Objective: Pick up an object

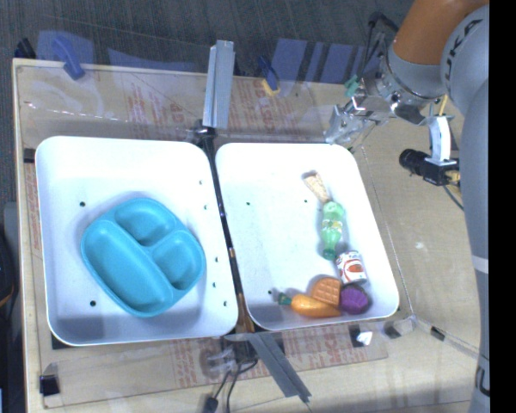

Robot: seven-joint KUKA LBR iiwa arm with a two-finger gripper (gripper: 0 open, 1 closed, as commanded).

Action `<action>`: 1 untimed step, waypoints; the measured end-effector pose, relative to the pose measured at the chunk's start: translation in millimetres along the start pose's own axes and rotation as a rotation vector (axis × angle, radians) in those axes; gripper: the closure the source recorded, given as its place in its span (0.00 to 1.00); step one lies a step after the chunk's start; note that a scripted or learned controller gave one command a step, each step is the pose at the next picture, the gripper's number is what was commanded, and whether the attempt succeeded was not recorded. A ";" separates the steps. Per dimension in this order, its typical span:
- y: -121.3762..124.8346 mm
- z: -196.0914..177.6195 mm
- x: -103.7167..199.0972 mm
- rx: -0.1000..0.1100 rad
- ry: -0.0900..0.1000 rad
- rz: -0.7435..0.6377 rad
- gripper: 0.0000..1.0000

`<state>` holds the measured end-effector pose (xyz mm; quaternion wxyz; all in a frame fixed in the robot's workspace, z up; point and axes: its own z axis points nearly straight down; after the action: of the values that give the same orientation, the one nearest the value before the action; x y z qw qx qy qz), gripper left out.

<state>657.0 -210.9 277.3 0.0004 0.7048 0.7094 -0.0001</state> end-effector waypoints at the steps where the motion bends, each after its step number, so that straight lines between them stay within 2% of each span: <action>1: 0.7 -8.3 84.8 0.004 0.002 -0.003 1.00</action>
<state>657.1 -126.0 285.5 -0.0016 0.7037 0.7105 -0.0010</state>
